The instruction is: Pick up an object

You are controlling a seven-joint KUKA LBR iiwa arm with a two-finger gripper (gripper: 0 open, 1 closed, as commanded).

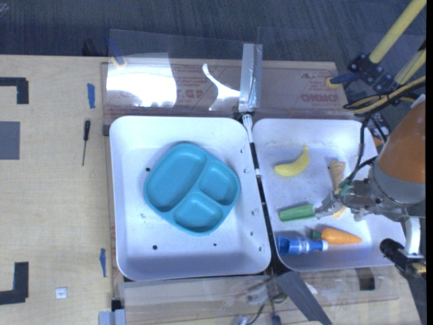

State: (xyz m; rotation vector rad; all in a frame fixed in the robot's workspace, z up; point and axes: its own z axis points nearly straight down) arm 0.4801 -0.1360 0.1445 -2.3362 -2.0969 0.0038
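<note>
The right bin [308, 133] holds a yellow banana [293, 164], a green cylinder [295, 212], an orange carrot [342, 235], a blue and white bottle [300, 245] and a tan cone-like piece [336, 171]. My gripper [336, 205] hangs low over this bin, just right of the green cylinder's end and above the carrot. The tan piece lies right behind it. I see nothing lifted off the bin floor. The wrist and cables hide the bin's right side.
A blue divided plate [192, 187] lies in the left bin [128, 181]. A clear sheet [176, 83] and a metal post [249, 76] stand behind the bins. A small screwdriver [85, 141] lies on the bench at left.
</note>
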